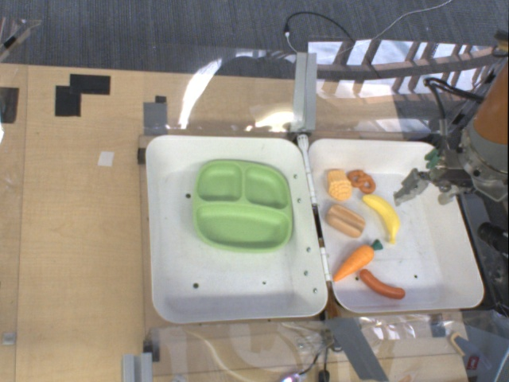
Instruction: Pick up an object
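Observation:
The right bin (445, 273) holds several toy foods: a yellow corn piece (339, 186), a brown pretzel (362, 181), a banana (383, 216), a hot dog bun (345, 220), a carrot (354, 263) and a red sausage (382, 285). My gripper (429, 191) hovers over the right bin's upper right area, to the right of the banana and pretzel. Its two fingers stand apart, open, with nothing between them.
The left bin (171, 277) holds a green divided plate (242, 204). A metal divider rail (312, 213) separates the two bins. The arm's wrist and cables (485, 146) sit over the right bin's right edge. Bare bin floor lies right of the sausage.

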`<state>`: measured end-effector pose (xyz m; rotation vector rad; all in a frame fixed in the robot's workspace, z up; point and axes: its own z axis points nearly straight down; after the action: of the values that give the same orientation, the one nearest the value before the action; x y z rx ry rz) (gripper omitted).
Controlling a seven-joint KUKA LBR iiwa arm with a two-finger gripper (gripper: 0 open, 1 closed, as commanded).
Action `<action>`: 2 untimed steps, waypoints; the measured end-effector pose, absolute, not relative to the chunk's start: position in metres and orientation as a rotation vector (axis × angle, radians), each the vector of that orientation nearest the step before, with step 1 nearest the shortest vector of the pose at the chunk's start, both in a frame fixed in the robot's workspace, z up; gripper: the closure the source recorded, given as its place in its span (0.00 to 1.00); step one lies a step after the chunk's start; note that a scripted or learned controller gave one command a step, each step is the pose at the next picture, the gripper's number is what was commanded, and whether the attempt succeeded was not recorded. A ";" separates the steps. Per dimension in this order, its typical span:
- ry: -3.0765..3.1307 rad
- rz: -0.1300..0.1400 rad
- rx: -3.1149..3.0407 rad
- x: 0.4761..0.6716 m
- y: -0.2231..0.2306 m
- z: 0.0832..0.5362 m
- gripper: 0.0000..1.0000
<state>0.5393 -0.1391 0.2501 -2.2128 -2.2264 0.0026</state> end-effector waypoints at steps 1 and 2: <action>-2.068 0.004 -2.360 0.529 -0.170 0.153 0.00; -2.152 -0.010 -2.297 0.551 -0.193 0.089 0.00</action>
<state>0.5508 -0.1932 0.0887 -2.2965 -2.1519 -0.0097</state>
